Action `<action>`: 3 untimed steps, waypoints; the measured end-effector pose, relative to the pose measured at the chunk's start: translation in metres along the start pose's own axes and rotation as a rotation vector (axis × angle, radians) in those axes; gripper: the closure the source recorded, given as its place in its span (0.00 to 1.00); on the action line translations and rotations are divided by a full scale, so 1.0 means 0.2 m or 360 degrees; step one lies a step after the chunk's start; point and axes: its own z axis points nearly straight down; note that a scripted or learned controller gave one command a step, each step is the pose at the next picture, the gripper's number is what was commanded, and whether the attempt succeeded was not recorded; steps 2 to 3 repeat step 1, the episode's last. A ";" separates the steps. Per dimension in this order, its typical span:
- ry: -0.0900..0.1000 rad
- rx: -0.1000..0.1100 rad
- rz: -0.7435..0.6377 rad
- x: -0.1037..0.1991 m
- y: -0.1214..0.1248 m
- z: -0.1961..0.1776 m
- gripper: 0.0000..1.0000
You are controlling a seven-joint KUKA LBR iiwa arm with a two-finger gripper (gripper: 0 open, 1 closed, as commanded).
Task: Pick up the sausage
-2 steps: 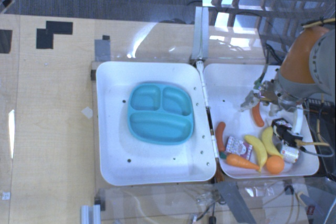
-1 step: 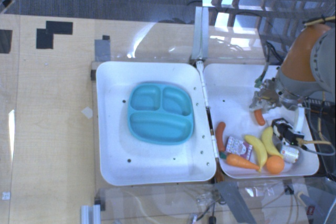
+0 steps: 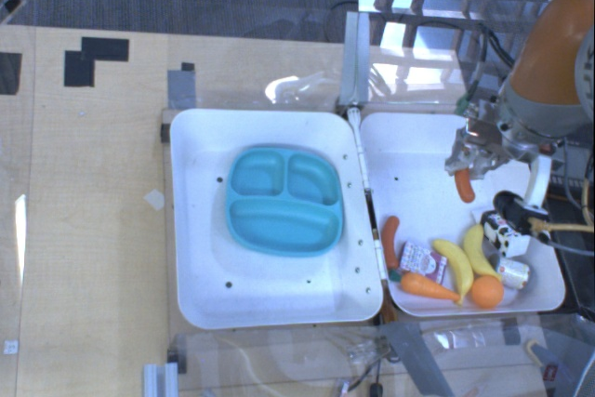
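Camera view: slanted look down on two white bins.
Claw [image 3: 469, 165]: above the right bin [image 3: 409, 144], pinching a sausage [image 3: 464, 187] that hangs upright beneath it.
Second sausage [image 3: 390, 242]: lying at that bin's left wall.
Near corner: carrot [image 3: 428, 286], bananas [image 3: 465, 260], orange [image 3: 486, 291].
Left bin [image 3: 200, 200]: blue divided plate [image 3: 284, 200].
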 end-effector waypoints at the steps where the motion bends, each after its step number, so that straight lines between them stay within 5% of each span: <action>1: -0.0001 0.0006 0.0197 0.05 -0.06 0.17 1.00; 3: -0.0001 0.0006 0.0197 0.05 -0.06 0.17 1.00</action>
